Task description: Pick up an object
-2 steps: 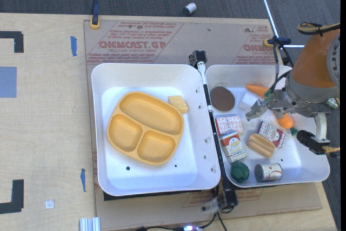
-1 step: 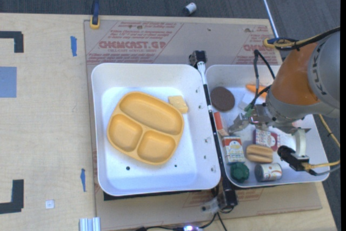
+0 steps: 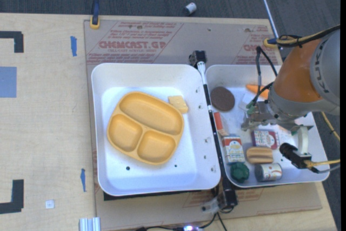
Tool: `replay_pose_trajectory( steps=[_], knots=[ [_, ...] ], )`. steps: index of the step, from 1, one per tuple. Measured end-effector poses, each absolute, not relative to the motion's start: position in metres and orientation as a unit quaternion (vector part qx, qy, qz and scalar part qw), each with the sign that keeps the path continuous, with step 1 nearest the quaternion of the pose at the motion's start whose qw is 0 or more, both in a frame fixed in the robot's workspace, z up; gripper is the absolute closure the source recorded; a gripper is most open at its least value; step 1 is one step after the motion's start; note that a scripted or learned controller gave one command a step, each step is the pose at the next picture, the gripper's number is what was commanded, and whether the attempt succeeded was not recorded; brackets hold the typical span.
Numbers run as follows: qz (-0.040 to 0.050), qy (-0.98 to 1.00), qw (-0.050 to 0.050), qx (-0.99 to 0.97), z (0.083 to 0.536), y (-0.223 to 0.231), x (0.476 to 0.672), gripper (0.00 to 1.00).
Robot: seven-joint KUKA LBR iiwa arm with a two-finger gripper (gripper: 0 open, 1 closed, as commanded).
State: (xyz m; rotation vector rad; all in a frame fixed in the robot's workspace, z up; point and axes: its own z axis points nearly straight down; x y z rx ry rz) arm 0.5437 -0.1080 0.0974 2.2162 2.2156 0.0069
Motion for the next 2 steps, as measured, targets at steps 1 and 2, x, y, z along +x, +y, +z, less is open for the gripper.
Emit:
replay_pose_trajectory(
  steps=[1, 2],
  knots=[
    [0.0021, 0.707, 0.004, 0.707, 0.097, -0.108, 0.544, 0.0],
    [0.0029, 0.707, 0.005, 0.707, 0.108, -0.108, 0.544, 1.0]
  ],
)
